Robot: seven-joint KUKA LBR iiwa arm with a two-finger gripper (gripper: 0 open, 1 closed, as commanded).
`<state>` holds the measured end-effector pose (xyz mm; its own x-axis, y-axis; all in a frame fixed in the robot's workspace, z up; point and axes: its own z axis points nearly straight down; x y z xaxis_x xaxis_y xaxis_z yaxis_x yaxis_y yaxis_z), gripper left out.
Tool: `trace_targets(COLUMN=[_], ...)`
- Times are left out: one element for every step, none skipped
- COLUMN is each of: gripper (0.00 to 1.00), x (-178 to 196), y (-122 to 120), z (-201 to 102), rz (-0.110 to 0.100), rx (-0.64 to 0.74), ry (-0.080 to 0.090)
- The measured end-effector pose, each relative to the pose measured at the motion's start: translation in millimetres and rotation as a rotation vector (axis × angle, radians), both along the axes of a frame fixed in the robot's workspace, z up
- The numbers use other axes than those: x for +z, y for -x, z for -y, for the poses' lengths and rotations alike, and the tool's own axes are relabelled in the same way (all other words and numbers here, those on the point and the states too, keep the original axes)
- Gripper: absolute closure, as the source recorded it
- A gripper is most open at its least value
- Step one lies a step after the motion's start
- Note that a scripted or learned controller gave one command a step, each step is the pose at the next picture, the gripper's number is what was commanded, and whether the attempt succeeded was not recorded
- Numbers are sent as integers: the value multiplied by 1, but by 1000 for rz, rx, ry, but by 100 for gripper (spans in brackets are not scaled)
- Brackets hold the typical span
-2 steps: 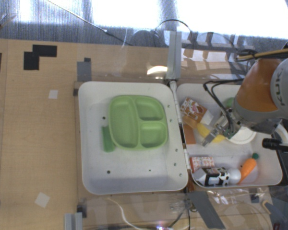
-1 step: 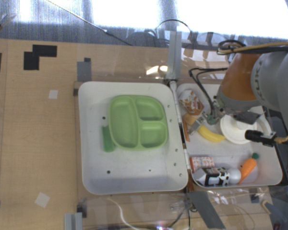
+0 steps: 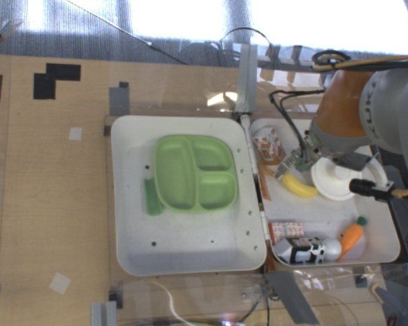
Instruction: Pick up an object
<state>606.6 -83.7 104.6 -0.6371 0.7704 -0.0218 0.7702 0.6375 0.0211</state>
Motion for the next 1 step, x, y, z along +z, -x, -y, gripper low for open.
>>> trace_targets(gripper=[100], x=[83], y=[28], z=[-69], rz=[-21], rx=[-228], ry=[-10])
